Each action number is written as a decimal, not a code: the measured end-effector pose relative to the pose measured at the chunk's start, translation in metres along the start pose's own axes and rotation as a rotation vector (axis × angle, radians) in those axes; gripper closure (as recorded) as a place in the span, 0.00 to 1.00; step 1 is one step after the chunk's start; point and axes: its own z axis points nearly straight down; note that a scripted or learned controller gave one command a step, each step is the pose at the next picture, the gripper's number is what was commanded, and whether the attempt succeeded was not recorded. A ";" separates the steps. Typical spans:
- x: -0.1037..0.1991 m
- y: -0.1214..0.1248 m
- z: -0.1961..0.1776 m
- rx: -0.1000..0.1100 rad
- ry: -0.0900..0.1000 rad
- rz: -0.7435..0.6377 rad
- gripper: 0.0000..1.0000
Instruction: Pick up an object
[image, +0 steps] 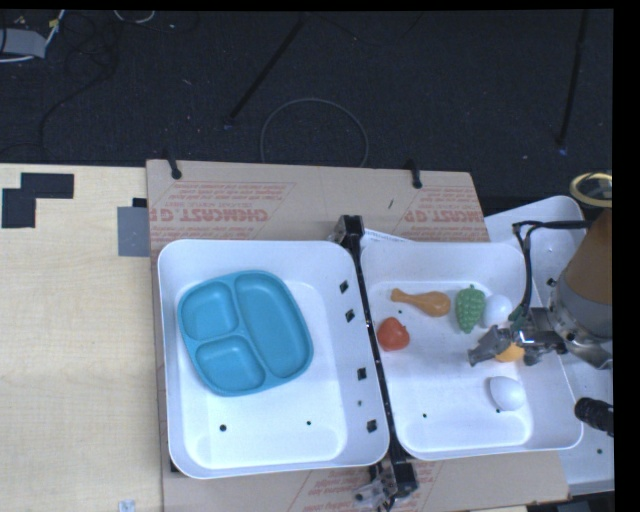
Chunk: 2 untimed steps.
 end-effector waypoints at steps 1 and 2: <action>-0.007 0.003 0.049 -0.002 0.000 0.000 0.00; -0.007 0.004 0.096 -0.007 -0.002 0.001 0.00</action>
